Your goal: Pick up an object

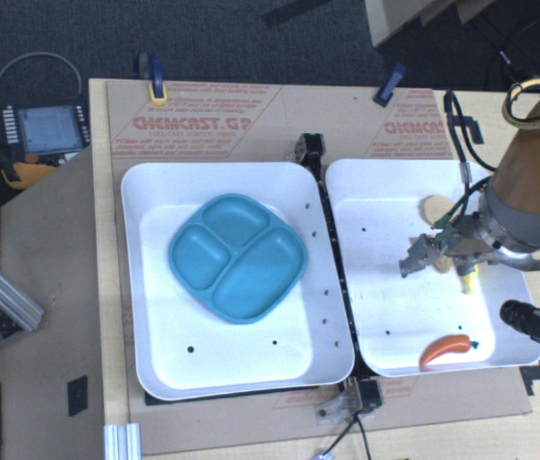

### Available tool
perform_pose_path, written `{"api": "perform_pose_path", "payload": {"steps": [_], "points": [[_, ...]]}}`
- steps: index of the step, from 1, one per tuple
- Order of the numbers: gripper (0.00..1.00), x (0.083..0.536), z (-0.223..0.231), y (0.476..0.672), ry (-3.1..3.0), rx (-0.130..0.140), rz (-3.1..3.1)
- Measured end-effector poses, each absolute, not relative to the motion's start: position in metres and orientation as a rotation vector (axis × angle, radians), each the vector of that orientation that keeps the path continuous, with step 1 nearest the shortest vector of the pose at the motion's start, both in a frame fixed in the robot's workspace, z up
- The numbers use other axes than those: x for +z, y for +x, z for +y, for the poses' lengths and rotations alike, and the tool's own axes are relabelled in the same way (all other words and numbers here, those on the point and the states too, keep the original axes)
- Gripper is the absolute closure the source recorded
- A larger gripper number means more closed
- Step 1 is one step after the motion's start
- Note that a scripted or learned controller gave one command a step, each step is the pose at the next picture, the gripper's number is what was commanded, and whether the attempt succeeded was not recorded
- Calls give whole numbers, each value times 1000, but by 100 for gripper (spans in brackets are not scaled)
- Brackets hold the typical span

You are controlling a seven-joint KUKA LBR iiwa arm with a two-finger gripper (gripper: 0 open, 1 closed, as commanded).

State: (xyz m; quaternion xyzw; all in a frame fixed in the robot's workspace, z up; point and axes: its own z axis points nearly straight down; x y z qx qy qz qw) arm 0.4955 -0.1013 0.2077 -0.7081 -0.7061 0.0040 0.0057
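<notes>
Orange object [446, 349] near front edge of right bin [375, 257], nearest the camera. Left to right: left bin [154, 333] holds blue divided plate [238, 257]; right bin — gripper [421, 257] low over the floor, orange object below-right of it, well apart. Beige piece [435, 209] just behind, possibly touching. Finger state: cannot tell.

You have two bins side by side on the bench: the left bin [145, 286] holds a divided plate [238, 257] near its middle. In the right bin [375, 257], a curved pepper-shaped item [445, 349] lies by the near edge and a small rounded item [436, 208] sits toward the far right. The gripper [421, 258] hangs between those two.
</notes>
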Motion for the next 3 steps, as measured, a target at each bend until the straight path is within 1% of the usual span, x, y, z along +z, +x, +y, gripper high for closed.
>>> {"api": "perform_pose_path", "payload": {"steps": [1, 2, 3], "points": [[0, 213, -101, 498, -2221, 0, -2221], [0, 150, -105, 497, -2217, 7, -2214], [0, 87, -106, 500, -2217, 5, -2216]]}}
